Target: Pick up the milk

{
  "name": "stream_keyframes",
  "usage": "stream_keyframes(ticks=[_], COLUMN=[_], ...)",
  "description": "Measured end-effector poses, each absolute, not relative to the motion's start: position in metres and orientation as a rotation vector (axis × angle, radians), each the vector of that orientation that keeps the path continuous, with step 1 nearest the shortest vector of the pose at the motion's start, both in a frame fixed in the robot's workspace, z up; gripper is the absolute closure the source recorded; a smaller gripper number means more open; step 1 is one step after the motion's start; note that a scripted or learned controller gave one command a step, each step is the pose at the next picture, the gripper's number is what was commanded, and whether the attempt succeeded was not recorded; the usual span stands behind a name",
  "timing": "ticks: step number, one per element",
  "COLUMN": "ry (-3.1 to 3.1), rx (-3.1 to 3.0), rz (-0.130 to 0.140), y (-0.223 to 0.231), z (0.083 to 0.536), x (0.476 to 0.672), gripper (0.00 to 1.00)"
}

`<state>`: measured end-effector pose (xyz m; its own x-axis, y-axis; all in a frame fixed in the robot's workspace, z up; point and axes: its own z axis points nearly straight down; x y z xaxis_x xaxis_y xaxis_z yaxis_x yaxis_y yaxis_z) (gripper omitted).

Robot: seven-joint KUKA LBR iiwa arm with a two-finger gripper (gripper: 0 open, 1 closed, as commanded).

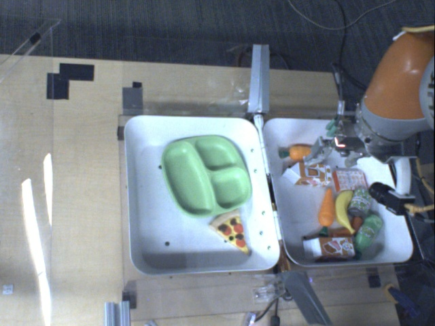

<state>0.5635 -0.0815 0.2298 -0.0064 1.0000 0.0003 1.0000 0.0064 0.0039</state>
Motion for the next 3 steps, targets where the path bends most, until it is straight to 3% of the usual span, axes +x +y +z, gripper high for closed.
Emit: stream_keyframes(ticks=[1,2,3], ry=[2.418,2.606,2.567], rx=[1.992,1.747,1.805], rz=[0.007,0.004,0.003], y=[-0.133,-0.100,-0.118], z=[0.396,0.247,0.141], x=[0.562,0.617,0.639], gripper=[0.00,0.00,0.00])
